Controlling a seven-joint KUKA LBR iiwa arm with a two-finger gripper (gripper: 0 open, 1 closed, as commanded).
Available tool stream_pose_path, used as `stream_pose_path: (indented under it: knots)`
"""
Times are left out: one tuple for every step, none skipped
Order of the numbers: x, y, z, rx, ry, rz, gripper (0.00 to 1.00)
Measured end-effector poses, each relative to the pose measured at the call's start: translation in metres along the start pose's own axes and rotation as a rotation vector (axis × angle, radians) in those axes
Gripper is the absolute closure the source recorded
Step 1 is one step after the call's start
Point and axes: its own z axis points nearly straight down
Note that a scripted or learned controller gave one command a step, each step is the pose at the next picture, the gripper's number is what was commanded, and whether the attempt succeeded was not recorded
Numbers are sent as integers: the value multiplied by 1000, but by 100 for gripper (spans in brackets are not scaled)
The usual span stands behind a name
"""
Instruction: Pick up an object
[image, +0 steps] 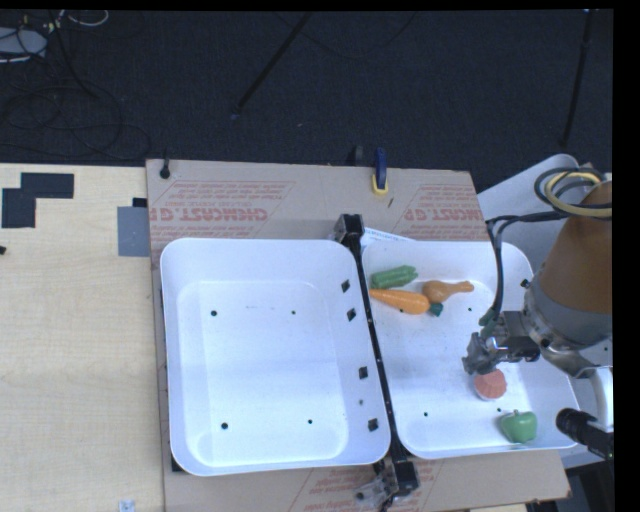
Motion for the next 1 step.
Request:
stream_pose_path:
  knots:
    - [93, 12, -50, -14, 1, -13, 100]
